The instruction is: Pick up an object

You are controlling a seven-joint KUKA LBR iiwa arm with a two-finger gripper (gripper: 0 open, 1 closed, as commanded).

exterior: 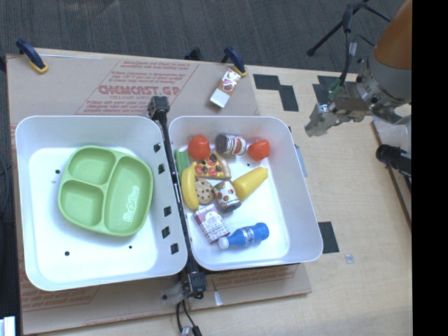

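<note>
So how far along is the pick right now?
Nothing looks picked yet. The end effector sits outside the right bin, past its upper right corner, with no object between its fingers. The toy food, including the banana, the blue bottle and the tomato, lies in that bin. Reaching in, grasping and lifting are all left.

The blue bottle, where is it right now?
The blue bottle lies on its side near the front of the right bin, just right of a small pink carton and below the yellow squash.
</note>
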